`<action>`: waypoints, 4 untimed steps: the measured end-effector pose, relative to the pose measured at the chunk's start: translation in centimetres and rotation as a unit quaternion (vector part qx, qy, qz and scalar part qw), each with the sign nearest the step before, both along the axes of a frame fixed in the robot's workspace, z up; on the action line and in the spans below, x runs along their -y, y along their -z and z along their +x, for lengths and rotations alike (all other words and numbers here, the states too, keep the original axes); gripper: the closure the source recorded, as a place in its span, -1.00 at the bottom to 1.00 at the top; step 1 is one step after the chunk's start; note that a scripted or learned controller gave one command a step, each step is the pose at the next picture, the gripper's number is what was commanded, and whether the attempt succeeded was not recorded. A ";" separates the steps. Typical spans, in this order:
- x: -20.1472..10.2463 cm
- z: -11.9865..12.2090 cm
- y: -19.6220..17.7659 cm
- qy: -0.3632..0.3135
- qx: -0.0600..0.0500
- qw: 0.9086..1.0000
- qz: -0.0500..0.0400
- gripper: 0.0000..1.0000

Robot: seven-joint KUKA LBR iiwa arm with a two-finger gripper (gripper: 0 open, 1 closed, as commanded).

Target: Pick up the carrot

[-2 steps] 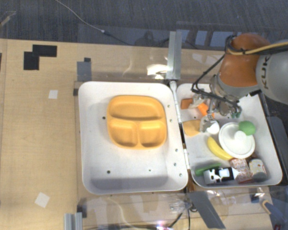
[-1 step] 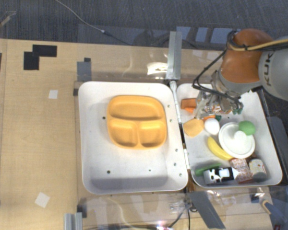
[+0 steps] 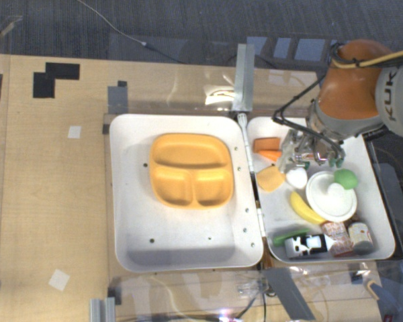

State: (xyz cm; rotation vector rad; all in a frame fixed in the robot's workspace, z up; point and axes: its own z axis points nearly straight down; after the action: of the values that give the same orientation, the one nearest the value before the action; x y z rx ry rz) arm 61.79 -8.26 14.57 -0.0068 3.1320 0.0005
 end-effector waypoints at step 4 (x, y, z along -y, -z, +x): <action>-1.4 1.3 -4.3 0.090 0.003 0.996 0.001 1.00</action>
State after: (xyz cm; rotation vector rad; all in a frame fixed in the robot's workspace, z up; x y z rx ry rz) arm 63.09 -6.86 18.91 0.2741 3.1145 0.0021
